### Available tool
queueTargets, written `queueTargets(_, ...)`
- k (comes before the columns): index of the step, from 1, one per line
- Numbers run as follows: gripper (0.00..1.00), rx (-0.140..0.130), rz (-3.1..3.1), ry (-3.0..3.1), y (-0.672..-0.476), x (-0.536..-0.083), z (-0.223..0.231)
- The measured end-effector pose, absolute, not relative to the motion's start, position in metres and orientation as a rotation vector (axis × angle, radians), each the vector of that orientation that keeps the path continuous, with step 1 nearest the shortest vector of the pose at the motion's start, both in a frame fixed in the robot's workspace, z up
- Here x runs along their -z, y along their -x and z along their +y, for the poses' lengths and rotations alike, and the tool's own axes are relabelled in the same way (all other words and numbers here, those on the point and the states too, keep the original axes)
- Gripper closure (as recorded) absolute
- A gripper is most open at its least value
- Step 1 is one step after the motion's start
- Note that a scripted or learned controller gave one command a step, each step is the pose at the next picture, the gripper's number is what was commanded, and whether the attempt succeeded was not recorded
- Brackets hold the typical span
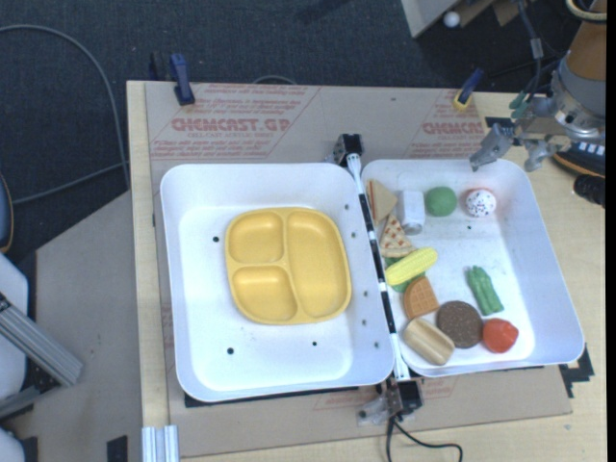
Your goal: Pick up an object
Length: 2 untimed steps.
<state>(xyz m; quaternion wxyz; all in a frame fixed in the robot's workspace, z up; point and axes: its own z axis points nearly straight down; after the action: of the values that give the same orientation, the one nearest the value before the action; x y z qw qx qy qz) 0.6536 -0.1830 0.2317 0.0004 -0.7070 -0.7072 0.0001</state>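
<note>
a: toy food (441, 279) is what the task turns on, and it is all gathered in the right bin (551, 258): a green ball (441, 200) and a speckled white ball (479, 201) near the far wall, a small grey can (412, 210) beside them, a corn cob (411, 266) against the divider, a green pod (484, 290), a brown patty (459, 322), a red tomato (499, 335) and a bread roll (427, 341) toward the near edge.

b: and the left bin (192, 287)?

a: a yellow sectioned plate (287, 264) is set in its middle. it is judged to be kept apart from the pile so that picks are made from one side and room is left on the other.

b: where is the gripper (502, 145) held?

a: it is held over the far rim of the right bin, near the corner, apart from every item. nothing is seen between its fingers. whether the jaws are spread or pressed together cannot be told at this size and angle.

b: so nothing is picked yet?

a: that is the judgement. the two balls lie nearest it, but being round, they may be nudged away.

b: can any writing be read?

a: red print is seen on the cardboard (250, 114) under the bins. it is read as roughly "gigacast", though the letters are blurred and it is not certain. blue clamps (179, 77) at the far edge appear to be placed there to pin the board down.
</note>
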Motion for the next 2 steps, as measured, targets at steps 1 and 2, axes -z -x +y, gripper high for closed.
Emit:
queueTargets(1,0.00,0.000,-2.221,2.222,-0.612,-0.084,-0.177)
queueTargets(2,0.00,-0.012,-2.222,2.231,-0.649,-0.086,-0.121)
